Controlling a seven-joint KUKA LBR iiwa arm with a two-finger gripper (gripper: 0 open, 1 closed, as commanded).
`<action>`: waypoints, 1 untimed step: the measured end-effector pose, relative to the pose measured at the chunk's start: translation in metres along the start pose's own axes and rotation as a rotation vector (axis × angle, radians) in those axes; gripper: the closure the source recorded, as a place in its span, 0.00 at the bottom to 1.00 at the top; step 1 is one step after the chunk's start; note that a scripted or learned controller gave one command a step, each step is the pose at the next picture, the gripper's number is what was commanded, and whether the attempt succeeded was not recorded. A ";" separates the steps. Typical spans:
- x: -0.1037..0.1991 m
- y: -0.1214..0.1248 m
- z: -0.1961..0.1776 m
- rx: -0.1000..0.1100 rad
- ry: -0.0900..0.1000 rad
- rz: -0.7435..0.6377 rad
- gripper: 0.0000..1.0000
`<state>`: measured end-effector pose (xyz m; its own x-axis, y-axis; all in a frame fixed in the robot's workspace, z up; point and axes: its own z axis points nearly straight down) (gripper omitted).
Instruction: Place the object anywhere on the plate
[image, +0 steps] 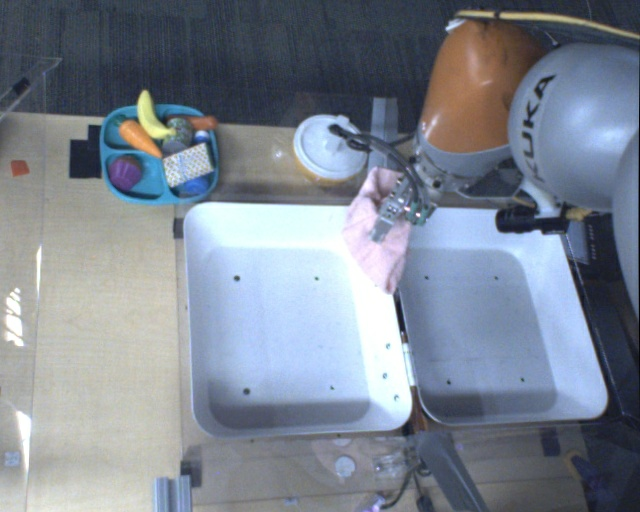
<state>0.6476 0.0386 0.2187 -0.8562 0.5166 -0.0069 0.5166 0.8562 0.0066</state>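
A pink cloth (370, 240) hangs bunched over the back of the seam between the two bins, its lower tip drooping over the left bin's right rim. My gripper (384, 229) comes down from the right and is shut on the cloth's upper part, with the fabric pinched between its fingers. The plate (141, 197) is a blue divided one, on the bench beyond the left bin's far left corner. It carries a banana, a carrot, a purple piece and other small toys. The gripper is far to the plate's right.
The left bin (290, 320) and right bin (500, 330) lie side by side. A yellow bowl with a white lid (323, 148) stands just behind the bins, close to the cloth's left. The arm's orange and grey body (520, 90) looms over the right bin's back edge.
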 end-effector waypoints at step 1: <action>0.031 0.039 0.005 -0.003 -0.001 -0.402 1.00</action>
<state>0.6412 0.0882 0.2140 -0.9900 0.1405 -0.0108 0.1404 0.9901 0.0055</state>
